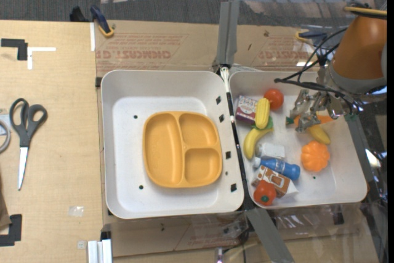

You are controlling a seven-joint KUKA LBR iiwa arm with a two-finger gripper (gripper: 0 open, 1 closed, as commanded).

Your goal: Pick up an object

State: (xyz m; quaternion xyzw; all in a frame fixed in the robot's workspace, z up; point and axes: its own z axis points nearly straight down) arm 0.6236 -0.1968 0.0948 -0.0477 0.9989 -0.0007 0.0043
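Over the right bin (pixel 345 194), the pincer (pixel 306 113) pinches a small orange piece (pixel 303 122), just above the yellow banana (pixel 319 133).

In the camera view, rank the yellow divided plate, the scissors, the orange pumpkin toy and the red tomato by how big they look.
1. yellow divided plate
2. scissors
3. orange pumpkin toy
4. red tomato

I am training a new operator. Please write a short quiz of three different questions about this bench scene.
1. True or false: the yellow divided plate lies in the left bin.
2. Which toy lies nearest the gripper? A) orange carrot B) corn cob C) blue bottle
3. Fill in: the scissors lie on the ____ bench, outside both bins.

Key: 1 true; 2 A; 3 wooden
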